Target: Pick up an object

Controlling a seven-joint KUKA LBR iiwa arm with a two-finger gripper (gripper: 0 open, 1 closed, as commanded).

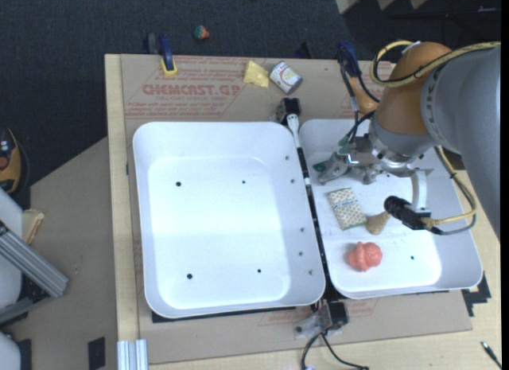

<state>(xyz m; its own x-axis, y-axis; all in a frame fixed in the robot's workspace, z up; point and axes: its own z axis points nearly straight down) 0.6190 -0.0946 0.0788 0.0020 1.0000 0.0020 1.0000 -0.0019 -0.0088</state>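
A grey KUKA arm [449, 94] reaches in from the right over a cardboard-covered bench [199, 90] bearing two shallow white bins, its wrist low over the far end of the right bin [417, 277]. The left bin [215, 217] lies alongside, the two rims touching. The gripper [350, 163] hangs near the right bin's inner wall. From this slanted overhead angle it cannot be told whether it is released or clenched, and nothing can be seen held in it.

The candidates for picking all lie in the right bin. A speckled flat packet [344, 206] sits just below the gripper, and a pink lump [364, 256] lies nearer the bin's front. A small tan scrap [376, 221] lies just beside the packet's lower corner. What appears to be a small green piece [321, 172] lies close to the gripper, by the inner wall.

The risks look plain. The green piece sits so close to the wall that a descent there could strike the rim. The packet lies flat and offers little to grip. A closing grasp could also catch the tan scrap along with it, or simply push either one aside.
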